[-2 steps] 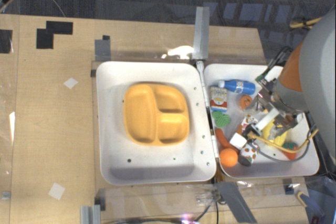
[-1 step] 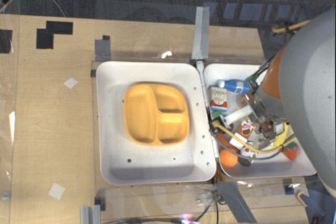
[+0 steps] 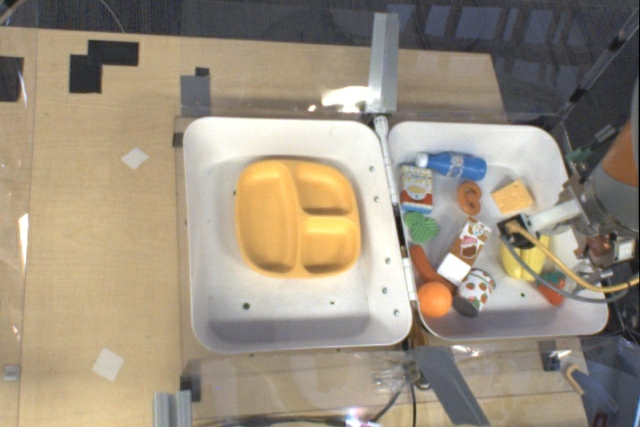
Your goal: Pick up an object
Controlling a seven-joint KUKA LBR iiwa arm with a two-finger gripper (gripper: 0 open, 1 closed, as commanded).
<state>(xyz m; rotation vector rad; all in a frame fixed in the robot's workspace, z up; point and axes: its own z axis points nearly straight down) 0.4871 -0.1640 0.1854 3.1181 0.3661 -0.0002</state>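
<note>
Gripper (image 3: 598, 247) seen at 4 o'clock edge of right bin (image 3: 545, 143); grip state cannot be told. Orange ball (image 3: 434, 299) lodged at 7 o'clock.

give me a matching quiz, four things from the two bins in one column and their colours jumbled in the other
Things
1. divided tray
2. bottle
3. ball
4. leafy toy

Colours
a. blue
b. orange
c. green
d. yellow

Pairs: 1-d, 2-a, 3-b, 4-c
</note>
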